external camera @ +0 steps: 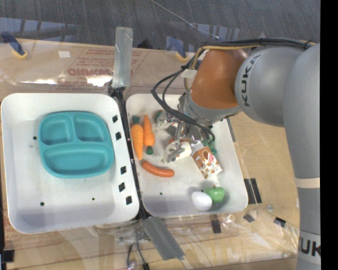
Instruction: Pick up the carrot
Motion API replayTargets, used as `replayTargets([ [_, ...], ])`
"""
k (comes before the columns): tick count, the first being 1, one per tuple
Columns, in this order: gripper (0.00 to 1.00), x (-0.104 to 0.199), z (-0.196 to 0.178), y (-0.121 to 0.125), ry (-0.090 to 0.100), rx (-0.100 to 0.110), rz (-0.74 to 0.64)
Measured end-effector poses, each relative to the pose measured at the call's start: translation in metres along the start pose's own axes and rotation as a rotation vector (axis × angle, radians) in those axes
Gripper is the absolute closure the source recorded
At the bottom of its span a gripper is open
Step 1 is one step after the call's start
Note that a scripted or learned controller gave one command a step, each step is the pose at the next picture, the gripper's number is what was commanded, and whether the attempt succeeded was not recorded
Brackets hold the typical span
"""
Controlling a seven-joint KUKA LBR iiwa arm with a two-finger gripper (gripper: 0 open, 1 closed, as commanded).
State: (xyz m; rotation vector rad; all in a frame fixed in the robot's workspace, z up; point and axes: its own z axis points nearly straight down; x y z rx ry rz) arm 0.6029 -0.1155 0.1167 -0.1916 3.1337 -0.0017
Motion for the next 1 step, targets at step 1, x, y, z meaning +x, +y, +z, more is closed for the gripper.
replayTargets([
  [1,1.00,-0.0013,-0.0066,0.0022,0.003,-0.001,-0.010],
])
